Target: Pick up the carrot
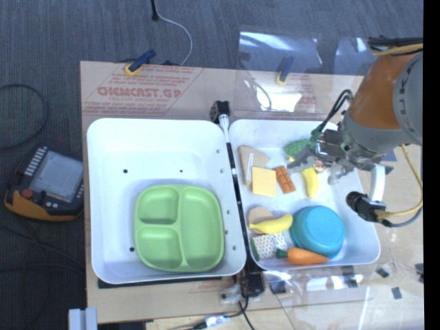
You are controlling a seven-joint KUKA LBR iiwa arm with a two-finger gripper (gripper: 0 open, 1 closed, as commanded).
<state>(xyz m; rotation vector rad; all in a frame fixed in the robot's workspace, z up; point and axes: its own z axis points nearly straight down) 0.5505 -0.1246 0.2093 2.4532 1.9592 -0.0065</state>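
The carrot is seen lying flat at the near edge of the right bin, touching the blue bowl and just beside the banana, so access is judged tight from the bowl side. The gripper is held over the far part of that bin near a small yellow piece, well apart from the carrot; whether it is wide or narrow cannot be told, and nothing is seen held. The green divided plate sits alone in the left bin, kept out of the pick.

grey arm (orange band)
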